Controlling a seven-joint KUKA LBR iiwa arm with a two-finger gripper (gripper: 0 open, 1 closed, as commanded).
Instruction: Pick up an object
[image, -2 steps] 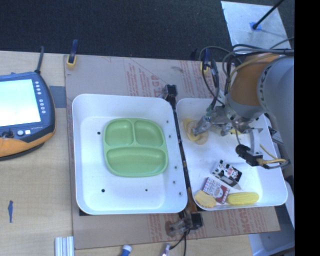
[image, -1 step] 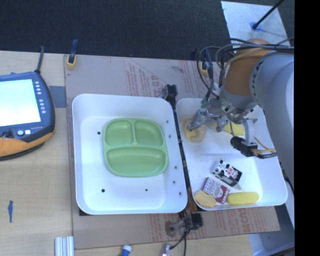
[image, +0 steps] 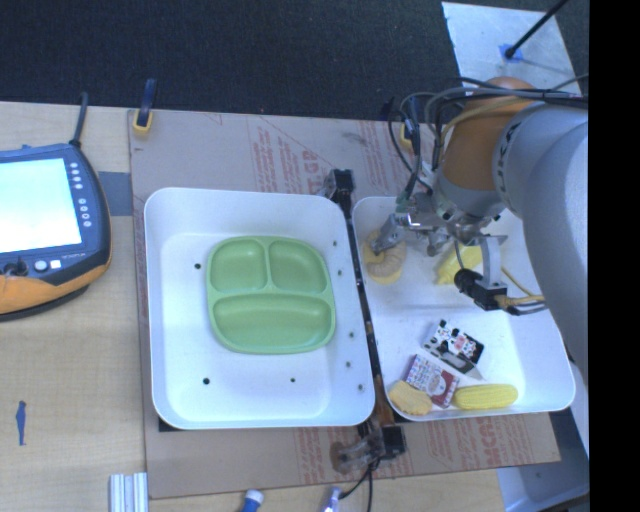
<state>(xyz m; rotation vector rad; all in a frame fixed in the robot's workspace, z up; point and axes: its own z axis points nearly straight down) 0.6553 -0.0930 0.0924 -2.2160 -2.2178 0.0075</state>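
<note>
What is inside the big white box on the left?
Inside the left bin lies a green divided plate, flat near the middle. Whatever is under the plate is covered, so I cannot tell.

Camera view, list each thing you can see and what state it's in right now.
Green divided plate: flat in left bin, nothing on it.
End effector: low over right bin, by a yellowish piece.
Corn cob: lying at right bin's near edge.
Tablet: screen lit.
</note>
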